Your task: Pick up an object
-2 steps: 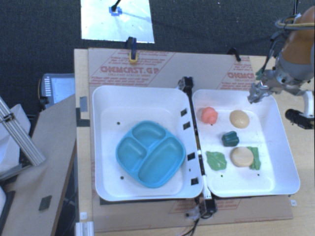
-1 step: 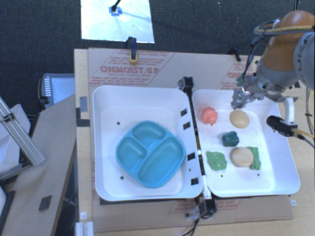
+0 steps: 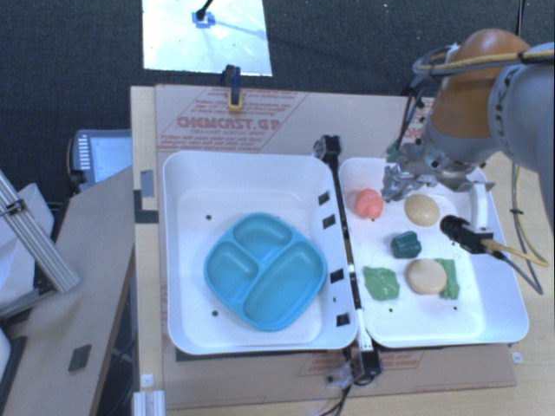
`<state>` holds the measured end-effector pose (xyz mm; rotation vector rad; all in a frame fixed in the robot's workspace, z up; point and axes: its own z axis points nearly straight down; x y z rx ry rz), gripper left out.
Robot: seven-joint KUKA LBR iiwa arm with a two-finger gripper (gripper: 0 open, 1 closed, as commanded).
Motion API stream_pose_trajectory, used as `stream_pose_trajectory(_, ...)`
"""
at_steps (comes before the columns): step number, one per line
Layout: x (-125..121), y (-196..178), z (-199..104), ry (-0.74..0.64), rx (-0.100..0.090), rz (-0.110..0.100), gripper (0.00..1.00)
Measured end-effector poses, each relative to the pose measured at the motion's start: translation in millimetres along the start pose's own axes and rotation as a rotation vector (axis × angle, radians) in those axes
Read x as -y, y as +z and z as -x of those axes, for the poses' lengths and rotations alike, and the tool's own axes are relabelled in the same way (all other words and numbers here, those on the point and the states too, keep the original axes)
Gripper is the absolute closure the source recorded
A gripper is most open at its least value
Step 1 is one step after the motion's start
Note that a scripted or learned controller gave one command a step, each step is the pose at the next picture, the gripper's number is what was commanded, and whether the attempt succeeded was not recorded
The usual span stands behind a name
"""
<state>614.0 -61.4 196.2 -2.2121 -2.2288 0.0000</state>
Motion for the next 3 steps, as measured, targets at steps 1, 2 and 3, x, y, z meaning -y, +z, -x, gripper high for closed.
stream_pose_trajectory(1, 15.2, -0.4, -55.9, 0.000, 0.000, 0.000, 1.00)
stream_pose_trajectory(2, 36.7, 1.6, -103.5, -0.001, 0.000, -0.001, 1.00)
stream_pose_trajectory(3, 59.8, -1.5, -152.9, -0.001, -0.001, 0.000, 1.00)
